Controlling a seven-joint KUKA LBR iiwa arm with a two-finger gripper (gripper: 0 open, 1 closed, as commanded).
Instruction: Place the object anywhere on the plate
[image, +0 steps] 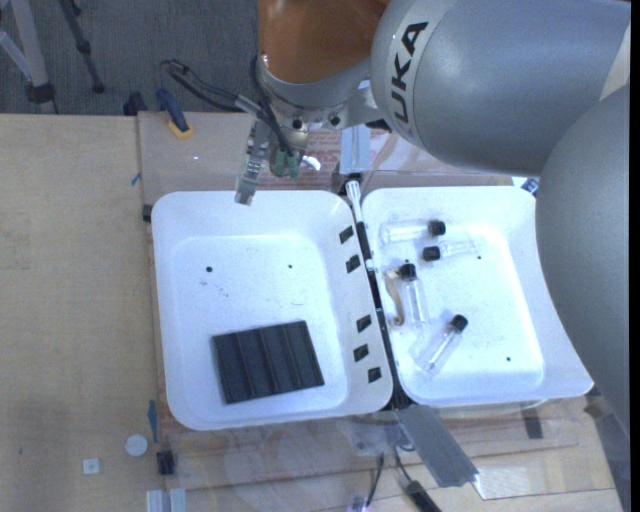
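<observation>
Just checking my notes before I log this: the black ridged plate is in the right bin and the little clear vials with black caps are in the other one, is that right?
Not quite. The camera view shows the black ridged plate lying in the left bin, toward its near edge. The clear vials with black caps are in the other one, the right bin.

light: bright, even | glare: white bins (180, 400) washed out | shadows: soft | arm (500, 80): blurred
</observation>
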